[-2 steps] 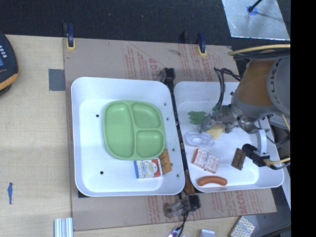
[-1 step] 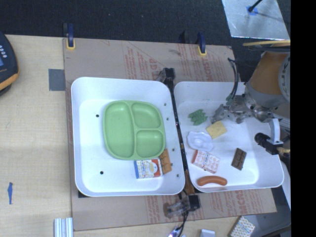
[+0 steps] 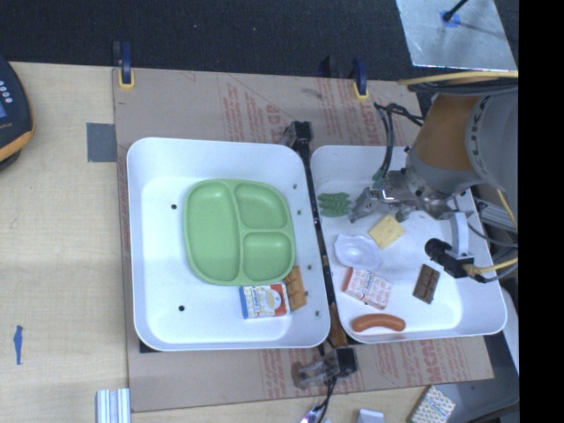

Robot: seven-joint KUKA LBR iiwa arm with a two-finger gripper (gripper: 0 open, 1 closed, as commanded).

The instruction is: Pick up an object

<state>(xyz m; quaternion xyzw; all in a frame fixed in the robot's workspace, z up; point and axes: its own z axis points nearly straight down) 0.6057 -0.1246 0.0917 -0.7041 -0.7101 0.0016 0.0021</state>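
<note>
From above, the right bin [image 3: 476,320] holds several small things. The yellow wedge [image 3: 386,231] lies flat near the bin's middle, its long axis running on a slant from lower left to upper right, its narrower end toward the lower left. It sits just below the gripper [image 3: 381,197], touching or nearly touching the fingertips; it is not between them. Whether the jaws stand apart or together I cannot tell, as the metal parts blur into each other.

The arm [image 3: 458,144] reaches in from the right, its orange band above the wrist, the wrist bent so the gripper points left and down over the bin's upper half.

Nearby lie 1 green leafy piece [image 3: 334,204] to the gripper's left, 1 clear plastic cup [image 3: 356,251], 1 red-and-white packet [image 3: 367,287], 1 brown bar [image 3: 426,283] and 1 sausage [image 3: 379,323].

The left bin [image 3: 141,236] bears a green divided plate [image 3: 238,230] and a small carton [image 3: 264,301].
</note>
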